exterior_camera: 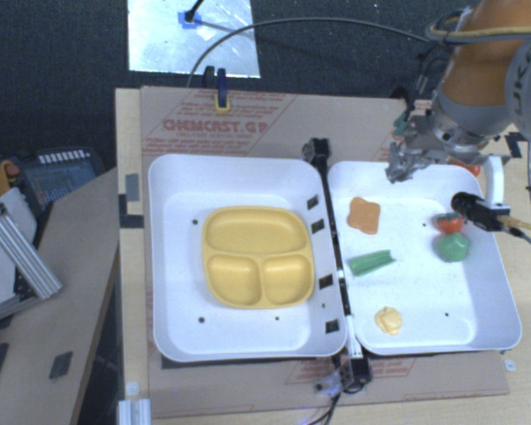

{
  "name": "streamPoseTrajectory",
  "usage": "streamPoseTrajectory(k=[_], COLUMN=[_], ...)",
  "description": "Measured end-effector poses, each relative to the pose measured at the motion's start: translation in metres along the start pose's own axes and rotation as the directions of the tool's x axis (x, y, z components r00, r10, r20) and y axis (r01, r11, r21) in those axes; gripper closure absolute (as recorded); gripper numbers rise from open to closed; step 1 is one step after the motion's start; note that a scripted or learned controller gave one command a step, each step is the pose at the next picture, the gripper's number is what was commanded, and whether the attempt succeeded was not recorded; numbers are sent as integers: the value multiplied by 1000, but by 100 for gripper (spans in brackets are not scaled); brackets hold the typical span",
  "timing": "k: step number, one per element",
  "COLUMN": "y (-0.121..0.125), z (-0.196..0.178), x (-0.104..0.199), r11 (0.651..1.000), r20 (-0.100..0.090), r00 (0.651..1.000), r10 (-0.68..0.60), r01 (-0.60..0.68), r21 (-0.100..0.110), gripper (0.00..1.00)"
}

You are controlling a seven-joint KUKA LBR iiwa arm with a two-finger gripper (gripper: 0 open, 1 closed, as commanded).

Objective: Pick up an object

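The right bin (478, 321) holds an orange flat piece (364, 215), a green elongated piece (371, 261), a small pale yellow piece (388, 320), a green round piece (453, 247) and a red-orange piece (450, 223) just above it. My gripper (402, 170) hangs over the bin's far edge, up and to the right of the orange piece, and I see nothing in it. The left bin (173, 237) carries a yellow divided tray (255, 256).
A black divider strip (327, 237) runs between the two bins. Cardboard (239, 122) lies under both. A foil sheet (191, 23) sits at the back left, and grey equipment (18, 246) stands off the bench's left side.
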State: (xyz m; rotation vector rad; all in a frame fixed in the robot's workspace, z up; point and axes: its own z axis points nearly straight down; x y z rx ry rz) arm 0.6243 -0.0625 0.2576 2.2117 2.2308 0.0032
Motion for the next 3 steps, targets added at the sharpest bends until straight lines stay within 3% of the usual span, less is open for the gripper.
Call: streamPoseTrajectory(k=[3], y=[-59], z=[26], x=[143], r11=[1000], r20=[-1], r00=[1000], r10=[-1], r01=[1], r21=[3], gripper=[100])
